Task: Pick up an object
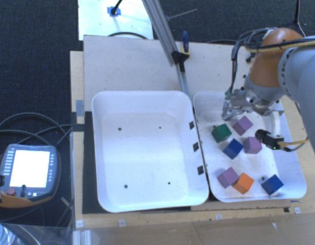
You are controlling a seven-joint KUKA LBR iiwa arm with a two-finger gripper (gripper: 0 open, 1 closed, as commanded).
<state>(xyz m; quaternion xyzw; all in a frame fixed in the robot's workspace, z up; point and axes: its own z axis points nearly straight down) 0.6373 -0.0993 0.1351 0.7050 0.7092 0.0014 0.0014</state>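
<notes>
In the camera view, the hand hangs over the right bin; whether it is wide or narrow I cannot tell. Just beside it, toward the bin's middle, lie the green cube and a purple cube. These look light, stiff and smooth, best gripped across opposite flat faces. No writing is readable.

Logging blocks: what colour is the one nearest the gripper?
Green block, clearest in the camera view.

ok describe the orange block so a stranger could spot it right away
Look in the right-hand white bin, at its near edge. The orange block sits there touching a purple block, with a blue block to its right. It is the one orange cube.
</notes>
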